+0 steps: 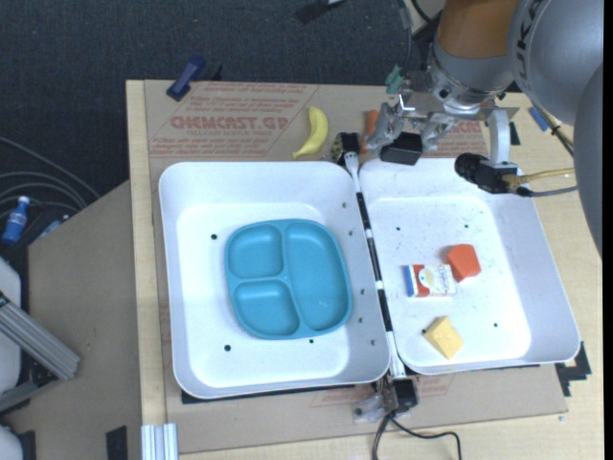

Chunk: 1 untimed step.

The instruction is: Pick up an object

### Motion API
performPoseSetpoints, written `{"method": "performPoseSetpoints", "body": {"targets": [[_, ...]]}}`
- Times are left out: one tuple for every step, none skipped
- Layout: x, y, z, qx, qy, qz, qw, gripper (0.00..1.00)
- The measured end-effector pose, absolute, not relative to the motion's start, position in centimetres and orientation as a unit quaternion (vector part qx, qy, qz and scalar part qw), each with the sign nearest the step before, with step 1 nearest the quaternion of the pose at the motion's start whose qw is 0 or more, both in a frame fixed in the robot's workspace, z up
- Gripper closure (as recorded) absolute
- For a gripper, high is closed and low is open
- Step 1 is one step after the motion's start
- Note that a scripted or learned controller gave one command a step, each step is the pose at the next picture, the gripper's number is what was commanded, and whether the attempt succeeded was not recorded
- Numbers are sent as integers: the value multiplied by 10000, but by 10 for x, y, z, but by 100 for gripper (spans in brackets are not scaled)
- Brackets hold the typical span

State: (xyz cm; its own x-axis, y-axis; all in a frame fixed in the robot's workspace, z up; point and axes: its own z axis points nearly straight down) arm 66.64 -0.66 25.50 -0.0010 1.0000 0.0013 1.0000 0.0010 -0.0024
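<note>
Hovering: gripper (414, 134) over right bin (536, 257) far rim.

One camera looks down at a slant on both bins (182, 257); the arm (536, 27) enters at two o'clock.

Only thing I can read is red print saying "CHEMCAST GP" on the brown paper-covered sheet (239, 113) behind the bins.
</note>
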Motion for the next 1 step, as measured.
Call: {"method": "performPoseSetpoints", "body": {"targets": [[666, -47, 254, -7073, -7069, 6, 2, 100]]}}
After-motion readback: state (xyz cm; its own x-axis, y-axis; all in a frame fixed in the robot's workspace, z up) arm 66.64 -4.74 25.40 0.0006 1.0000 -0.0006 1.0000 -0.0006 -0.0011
